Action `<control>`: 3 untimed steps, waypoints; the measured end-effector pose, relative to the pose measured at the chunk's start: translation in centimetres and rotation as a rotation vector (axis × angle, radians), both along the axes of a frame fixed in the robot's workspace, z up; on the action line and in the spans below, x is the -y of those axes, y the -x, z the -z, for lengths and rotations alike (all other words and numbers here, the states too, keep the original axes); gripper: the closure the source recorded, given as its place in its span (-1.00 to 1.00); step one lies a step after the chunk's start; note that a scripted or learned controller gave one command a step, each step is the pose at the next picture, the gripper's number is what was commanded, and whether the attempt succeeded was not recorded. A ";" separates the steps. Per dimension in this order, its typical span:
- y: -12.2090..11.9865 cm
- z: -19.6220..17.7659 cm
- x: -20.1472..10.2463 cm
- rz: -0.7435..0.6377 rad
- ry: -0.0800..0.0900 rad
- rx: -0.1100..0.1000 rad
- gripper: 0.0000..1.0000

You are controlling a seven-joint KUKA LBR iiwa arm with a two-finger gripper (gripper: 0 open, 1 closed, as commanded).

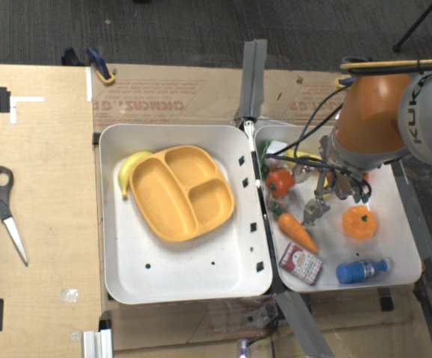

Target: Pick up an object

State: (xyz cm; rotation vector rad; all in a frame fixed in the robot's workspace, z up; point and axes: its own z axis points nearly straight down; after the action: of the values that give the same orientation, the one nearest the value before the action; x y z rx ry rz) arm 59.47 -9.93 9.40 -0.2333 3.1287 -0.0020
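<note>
A divided yellow plate (pixel 182 192) and banana (pixel 128 171) are being held by the left bin (pixel 119 274); a carrot (pixel 298 232), tomato (pixel 279 183), orange (pixel 359 223), bottle (pixel 362 271) and small carton (pixel 301 264) by the right bin (pixel 402 237). The gripper (pixel 312 213) is hanging beside the carrot; whether the fingers are released or clenched cannot be told.

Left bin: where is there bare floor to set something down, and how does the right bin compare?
The left white bin has bare floor along its near edge and right side, below and beside the orange three-compartment plate. A yellow banana borders the plate's left. The right white bin is crowded: red tomato, orange carrot, small orange pumpkin, blue bottle, red-and-white packet.
</note>
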 end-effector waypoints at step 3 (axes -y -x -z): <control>-3.2 -1.0 2.3 0.115 0.000 0.007 1.00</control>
State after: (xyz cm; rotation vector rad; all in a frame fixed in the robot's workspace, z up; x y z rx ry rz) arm 62.62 -12.26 10.41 -0.0534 3.1298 -0.0034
